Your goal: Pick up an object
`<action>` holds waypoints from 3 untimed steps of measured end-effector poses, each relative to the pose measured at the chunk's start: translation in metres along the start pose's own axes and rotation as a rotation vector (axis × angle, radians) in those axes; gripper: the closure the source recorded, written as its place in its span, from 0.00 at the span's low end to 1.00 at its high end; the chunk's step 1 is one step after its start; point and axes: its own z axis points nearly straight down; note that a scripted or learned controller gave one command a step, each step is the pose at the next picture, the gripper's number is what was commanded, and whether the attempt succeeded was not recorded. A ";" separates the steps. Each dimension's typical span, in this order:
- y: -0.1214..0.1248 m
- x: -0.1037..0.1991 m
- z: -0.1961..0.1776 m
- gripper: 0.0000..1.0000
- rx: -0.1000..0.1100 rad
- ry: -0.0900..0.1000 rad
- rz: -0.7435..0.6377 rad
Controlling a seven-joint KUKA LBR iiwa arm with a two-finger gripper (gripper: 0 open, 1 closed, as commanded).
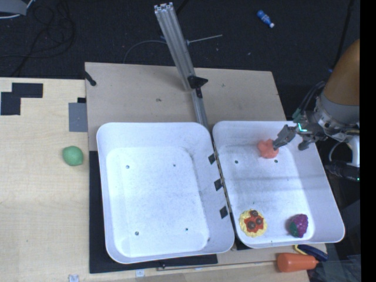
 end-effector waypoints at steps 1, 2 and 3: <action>0.000 0.000 0.000 0.00 0.000 0.000 0.000; 0.002 0.006 0.045 0.00 0.004 0.001 -0.001; 0.007 0.003 0.105 0.00 0.005 0.001 -0.001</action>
